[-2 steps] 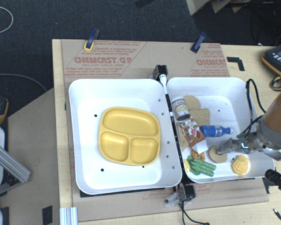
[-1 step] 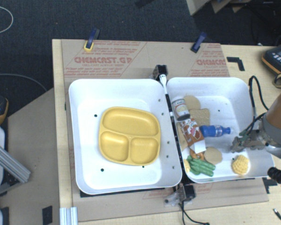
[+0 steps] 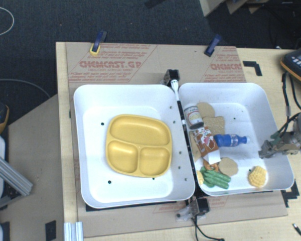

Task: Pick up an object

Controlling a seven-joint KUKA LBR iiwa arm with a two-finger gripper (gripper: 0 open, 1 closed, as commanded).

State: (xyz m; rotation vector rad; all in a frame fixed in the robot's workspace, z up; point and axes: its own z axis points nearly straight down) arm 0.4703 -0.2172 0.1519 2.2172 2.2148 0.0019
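The arm is cut off by the right edge, so that little beyond the gripper (image 3: 272, 149) is seen, and the set of its fingers cannot be made out. The labels on the small can (image 3: 193, 116) and the snack packet (image 3: 206, 143) are too small to be read. The tan slices (image 3: 212, 117) are partly covered by the can and packet.

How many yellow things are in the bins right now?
2: a yellow divided tray in the left bin, and a small yellow corn-like toy at the right bin's near corner.
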